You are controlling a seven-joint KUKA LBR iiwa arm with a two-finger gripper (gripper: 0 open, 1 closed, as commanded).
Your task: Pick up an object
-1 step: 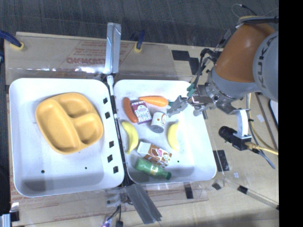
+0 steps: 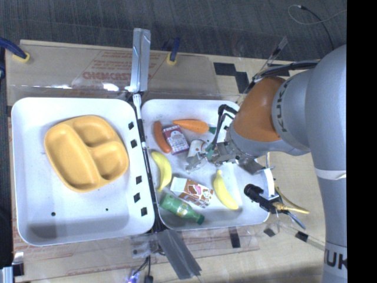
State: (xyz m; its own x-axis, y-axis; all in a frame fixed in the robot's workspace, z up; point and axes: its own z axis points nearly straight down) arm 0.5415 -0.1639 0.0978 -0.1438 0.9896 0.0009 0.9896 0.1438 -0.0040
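My pincer [image 2: 203, 154] hangs low in the right bin [image 2: 250, 217]; I cannot tell if it's apart. A banana [image 2: 225, 191] lies just below-right. I should drop straight, then squeeze gently.

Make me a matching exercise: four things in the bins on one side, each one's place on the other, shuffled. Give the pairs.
Things:
1. yellow divided plate
2. green bottle
3. carrot
4. small red packet

Places:
A. near edge of the right bin
B. left bin
C. far edge of the right bin
D. between the sausage and the carrot

Pairs: 1-B, 2-A, 3-C, 4-D
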